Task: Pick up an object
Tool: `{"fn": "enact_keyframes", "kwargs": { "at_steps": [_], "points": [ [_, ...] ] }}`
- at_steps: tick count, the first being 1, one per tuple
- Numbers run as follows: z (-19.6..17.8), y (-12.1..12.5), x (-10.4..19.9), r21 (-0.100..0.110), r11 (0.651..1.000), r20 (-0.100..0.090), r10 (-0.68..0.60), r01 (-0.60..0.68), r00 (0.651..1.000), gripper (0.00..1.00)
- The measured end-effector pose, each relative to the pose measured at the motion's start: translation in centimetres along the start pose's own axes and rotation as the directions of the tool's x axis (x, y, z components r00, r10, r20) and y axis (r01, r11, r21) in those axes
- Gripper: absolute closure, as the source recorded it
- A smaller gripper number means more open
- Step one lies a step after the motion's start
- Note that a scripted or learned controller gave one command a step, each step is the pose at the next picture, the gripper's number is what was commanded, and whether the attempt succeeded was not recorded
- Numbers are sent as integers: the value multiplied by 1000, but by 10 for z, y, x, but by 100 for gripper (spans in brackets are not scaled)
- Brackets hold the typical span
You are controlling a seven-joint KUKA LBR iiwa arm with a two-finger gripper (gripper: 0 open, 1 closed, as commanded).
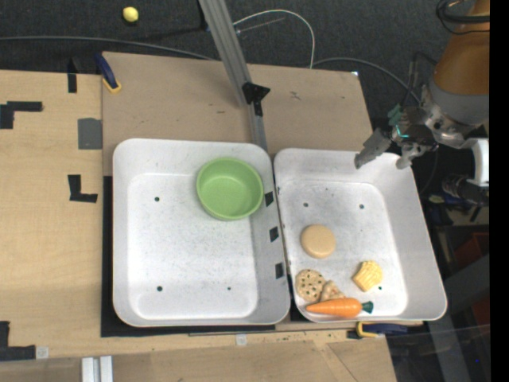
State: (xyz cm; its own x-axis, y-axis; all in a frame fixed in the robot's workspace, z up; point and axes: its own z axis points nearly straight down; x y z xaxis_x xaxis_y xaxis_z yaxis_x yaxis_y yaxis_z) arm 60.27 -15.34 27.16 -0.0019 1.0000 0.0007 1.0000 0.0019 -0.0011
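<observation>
- Objects for picking lie in two shallow white plastic bins set side by side on the tan worktop (pixel 183 102): the left bin (pixel 135 237) and the right bin (pixel 398 213).
- Inside the left bin, a round light-green plastic bowl (pixel 230 188) sits upright near the far right corner, close to the wall shared with the right bin.
- Near the middle of the right bin rests a round pale-tan bun-shaped toy (pixel 318 241).
- Toward the near edge of the right bin, a brown speckled cookie-like toy (pixel 308 282) lies just above an orange toy carrot with a green tip (pixel 338 308); the carrot lies flat along the near wall, and the two look to be touching.
- A small yellow ridged toy resembling corn (pixel 367 275) sits to the right of the cookie, near the carrot but apart from the bun.
- The grey two-finger end effector (pixel 383 151) hangs over the far right corner of the right bin, well apart from every toy.
- Its two fingers are spread, with nothing between them.
- Above it rise the arm's grey wrist and orange band (pixel 463 58), entering from the right.
- A grey metal pole (pixel 227 34) slants across the far side of the worktop, and a small yellow ball (pixel 130 13) rests on the dark floor beyond.
</observation>
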Motion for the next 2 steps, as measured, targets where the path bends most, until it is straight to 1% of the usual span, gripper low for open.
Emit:
{"fn": "enact_keyframes", "kwargs": {
  "at_steps": [1,2],
  "points": [
    [0,0,0,0,1000,1,-1,1,1000,0],
    [62,0,-6,7,1000,1,1,-1,1000,0]
  ]
}}
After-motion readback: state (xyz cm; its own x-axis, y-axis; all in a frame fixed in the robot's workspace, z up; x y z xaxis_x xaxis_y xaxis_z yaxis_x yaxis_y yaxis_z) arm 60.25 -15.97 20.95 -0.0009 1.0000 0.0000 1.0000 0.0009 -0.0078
